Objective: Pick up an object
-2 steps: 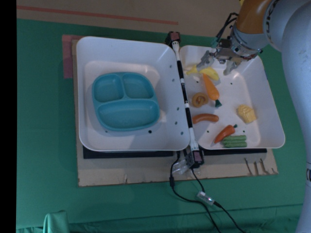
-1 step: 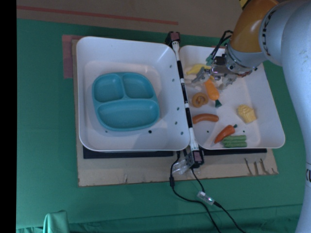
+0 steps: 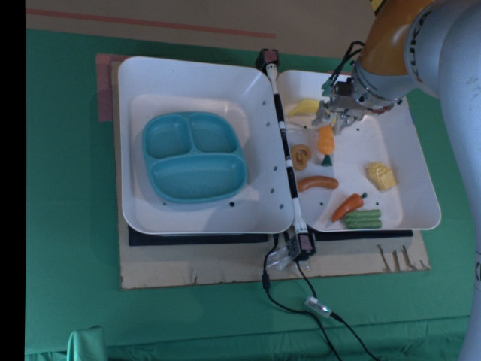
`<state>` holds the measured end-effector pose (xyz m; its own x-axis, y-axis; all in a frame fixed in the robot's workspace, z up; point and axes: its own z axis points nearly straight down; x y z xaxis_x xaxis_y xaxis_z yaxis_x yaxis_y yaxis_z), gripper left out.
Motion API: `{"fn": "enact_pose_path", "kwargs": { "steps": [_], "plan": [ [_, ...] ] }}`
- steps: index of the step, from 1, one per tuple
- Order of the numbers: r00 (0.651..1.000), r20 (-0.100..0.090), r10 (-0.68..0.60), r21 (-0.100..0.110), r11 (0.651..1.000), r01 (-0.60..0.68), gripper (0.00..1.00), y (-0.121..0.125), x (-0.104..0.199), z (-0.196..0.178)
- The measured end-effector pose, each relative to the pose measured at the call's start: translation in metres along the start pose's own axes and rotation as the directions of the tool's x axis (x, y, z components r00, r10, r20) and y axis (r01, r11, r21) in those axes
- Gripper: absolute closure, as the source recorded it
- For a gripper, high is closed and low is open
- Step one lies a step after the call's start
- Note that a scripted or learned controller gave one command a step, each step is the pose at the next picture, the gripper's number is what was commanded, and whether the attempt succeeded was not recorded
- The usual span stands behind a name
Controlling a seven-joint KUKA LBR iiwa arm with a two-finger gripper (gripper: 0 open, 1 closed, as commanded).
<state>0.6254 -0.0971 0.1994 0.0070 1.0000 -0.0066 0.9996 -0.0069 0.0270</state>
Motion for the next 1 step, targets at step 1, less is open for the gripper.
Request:
{"fn": "enact_pose_path", "kwargs": {
  "steps": [1],
  "plan": [
    [1.0,-0.005,-0.004,0.022,1.0,0.004,1.0,-0.001,0.0189,-0.1011]
  ]
}}
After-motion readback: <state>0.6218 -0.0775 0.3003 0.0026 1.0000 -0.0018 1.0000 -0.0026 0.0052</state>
